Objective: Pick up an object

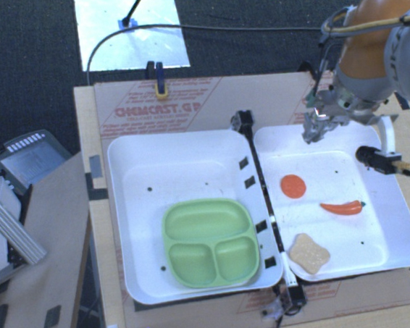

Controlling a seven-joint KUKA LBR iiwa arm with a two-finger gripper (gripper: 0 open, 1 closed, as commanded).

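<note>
Left bin [130, 175]: white, shallow; holds a green divided tray [209, 241] with three compartments, lying toward the near right corner. Nothing sits in the tray.
Divider [261, 197]: black clips along the seam where the two bins meet.
Right bin [391, 205]: three loose items, all lying flat on the floor of the bin and apart from one another.
Orange disc [292, 186]: round, flat, left of centre; nearest candidate to the arm.
Bread slice [308, 253]: tan, in the near left corner, close to the divider.
Red chili [341, 208]: slim, lying crosswise, right of the disc.
Gripper [315, 127]: hangs over the far edge of the right bin, above and behind the disc, well clear of all three items.
Fingers: too small and blurred; cannot tell whether spread or closed. Nothing visibly held.
Step in hand: approach, by my reading; no grasp made yet.
Next move calls for: choosing one item, shifting toward the near side to centre above it, then a straight descent with fingers straddling it. The flat disc and thin chili look hard to grip.
</note>
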